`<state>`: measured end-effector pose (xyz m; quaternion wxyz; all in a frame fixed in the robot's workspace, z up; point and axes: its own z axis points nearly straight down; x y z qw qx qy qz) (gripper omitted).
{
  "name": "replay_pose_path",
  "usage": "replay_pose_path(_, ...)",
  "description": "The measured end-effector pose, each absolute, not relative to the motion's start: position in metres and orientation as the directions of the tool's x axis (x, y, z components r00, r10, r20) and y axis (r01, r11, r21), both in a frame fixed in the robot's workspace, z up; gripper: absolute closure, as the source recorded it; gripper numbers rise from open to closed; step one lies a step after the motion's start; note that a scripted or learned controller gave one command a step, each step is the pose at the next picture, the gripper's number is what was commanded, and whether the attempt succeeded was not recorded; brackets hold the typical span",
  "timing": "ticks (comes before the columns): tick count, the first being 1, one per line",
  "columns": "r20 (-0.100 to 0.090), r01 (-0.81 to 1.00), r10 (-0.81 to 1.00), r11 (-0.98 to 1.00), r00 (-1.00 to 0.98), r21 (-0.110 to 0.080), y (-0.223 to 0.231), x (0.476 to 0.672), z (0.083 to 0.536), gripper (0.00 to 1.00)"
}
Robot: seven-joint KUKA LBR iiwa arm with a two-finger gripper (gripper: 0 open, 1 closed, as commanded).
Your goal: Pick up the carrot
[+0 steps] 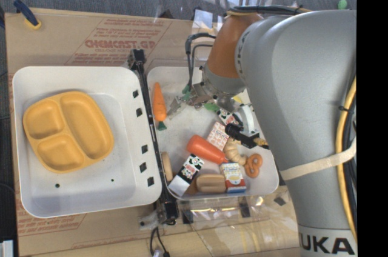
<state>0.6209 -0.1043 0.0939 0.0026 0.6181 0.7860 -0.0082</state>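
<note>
Camera view: carrot (159,103) lies in the right bin (173,77), along its left wall toward the far end, green tip pointing to the near side. Gripper (182,103) sits just to the carrot's right, apart from it, nothing between the fingers; how wide they stand I cannot tell. Rest of the clutter is piled at the bin's near end: orange cylinder (205,149), milk carton (188,172), pretzel (253,163). Left bin (36,77) carries a yellow divided tray (68,130).
</note>
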Motion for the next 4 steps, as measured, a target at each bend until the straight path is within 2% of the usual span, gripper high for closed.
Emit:
replay_pose_path(1, 0.0, 0.997, 0.998, 0.071, -0.071, 0.007, -0.046, 0.63, 0.196, 0.0)
replay_pose_path(2, -0.002, 0.998, 0.998, 0.069, -0.069, -0.009, -0.115, 0.603, 0.144, 0.0)
replay_pose_path(3, 0.001, 0.998, 0.998, 0.068, -0.068, -0.008, -0.102, 0.583, 0.089, 0.0)
replay_pose_path(4, 0.002, 0.997, 0.997, 0.074, -0.074, -0.005, -0.101, 0.585, 0.101, 1.0)
